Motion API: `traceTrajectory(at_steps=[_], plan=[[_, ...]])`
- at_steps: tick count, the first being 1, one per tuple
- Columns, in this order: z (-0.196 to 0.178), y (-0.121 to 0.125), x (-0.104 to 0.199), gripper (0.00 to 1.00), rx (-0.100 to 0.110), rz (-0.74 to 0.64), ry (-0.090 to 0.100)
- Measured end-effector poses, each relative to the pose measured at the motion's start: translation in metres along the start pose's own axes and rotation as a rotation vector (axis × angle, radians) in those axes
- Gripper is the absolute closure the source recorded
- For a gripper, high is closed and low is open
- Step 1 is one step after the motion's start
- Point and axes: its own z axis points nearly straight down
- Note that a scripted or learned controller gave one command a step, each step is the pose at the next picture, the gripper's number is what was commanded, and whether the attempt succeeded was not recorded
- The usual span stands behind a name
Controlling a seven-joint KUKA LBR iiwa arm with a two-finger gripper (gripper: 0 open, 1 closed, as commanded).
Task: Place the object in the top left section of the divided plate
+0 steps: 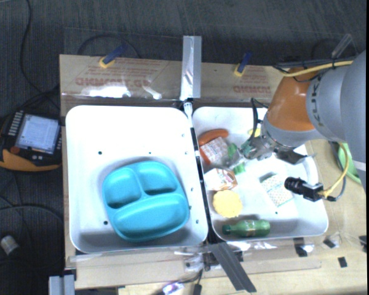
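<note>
Camera view: glossy turquoise divided plate (146,199) (rounded, three-sectioned), left bin (86,140).

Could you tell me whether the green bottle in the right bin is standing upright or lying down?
Lying down: the green bottle rests on its side along the near wall of the right bin.

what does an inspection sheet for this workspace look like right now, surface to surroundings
surface: cardboard-covered bench bearing two white bins, left bin and right bin
job's things: turquoise divided plate in the left bin, its sections bare
clutter: in the right bin, green bottle, yellow round piece, red sausage-like toy, wrapped packets, patterned card
grippers: gripper low over the right bin's pile; finger state unclear
cables: yellow cable by the arm; black cable on the floor
surroundings: dark carpet, handheld pendant at left
</note>
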Motion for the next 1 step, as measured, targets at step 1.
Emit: traceTrajectory(at_steps=[1], plan=[[-0.0819,-0.0113,0.0855,1.0,0.0,0.123,0.0]])
